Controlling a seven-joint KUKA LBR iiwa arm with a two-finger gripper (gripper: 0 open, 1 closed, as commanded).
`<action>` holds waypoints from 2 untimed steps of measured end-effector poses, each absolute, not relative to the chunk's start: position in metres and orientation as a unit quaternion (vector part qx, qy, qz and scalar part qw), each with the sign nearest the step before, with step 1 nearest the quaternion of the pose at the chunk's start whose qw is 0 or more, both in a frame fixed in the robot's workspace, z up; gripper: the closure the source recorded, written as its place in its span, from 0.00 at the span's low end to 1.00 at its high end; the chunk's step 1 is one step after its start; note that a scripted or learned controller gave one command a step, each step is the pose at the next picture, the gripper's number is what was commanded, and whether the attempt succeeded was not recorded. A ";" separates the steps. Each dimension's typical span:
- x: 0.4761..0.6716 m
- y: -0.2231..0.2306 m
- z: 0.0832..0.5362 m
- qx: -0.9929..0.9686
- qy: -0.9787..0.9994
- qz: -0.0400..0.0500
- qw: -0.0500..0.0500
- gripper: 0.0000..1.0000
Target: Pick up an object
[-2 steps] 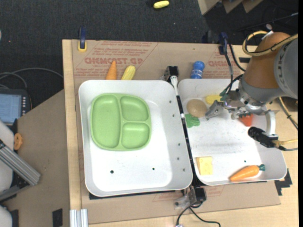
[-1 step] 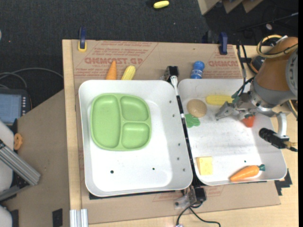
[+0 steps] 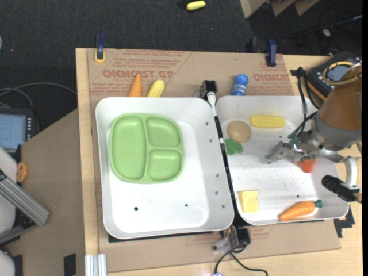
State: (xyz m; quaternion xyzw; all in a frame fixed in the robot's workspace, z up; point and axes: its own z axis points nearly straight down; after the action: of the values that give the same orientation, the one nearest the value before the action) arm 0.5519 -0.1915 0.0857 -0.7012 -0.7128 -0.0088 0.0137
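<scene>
A grey robot arm with an orange band reaches in from the right over the right-hand white bin on a cardboard-covered tabletop. Its pincer is seen low over the bin floor, pointing left, with its two fingers spread apart and nothing between them.

For a clean pick, one object should be centred between the fingers before they are closed, and a lone item favoured over crowded ones.

Just beside the wrist, to its lower right, a small red object lies behind the fingertips. A tan round object and a green piece lie to the left, apart from the pincer. A yellow corn cob lies beyond, a carrot and a yellow block nearer the front.
</scene>
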 end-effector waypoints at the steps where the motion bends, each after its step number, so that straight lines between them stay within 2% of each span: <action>1: 0.506 -0.223 0.234 -0.707 -0.707 -0.003 -0.006 0.00; 2: 0.516 -0.146 0.172 -0.705 -0.709 0.000 0.003 0.00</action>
State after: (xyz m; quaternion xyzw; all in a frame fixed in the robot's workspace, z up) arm 0.5164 -0.1464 0.1723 -0.7050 -0.7092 0.0003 0.0034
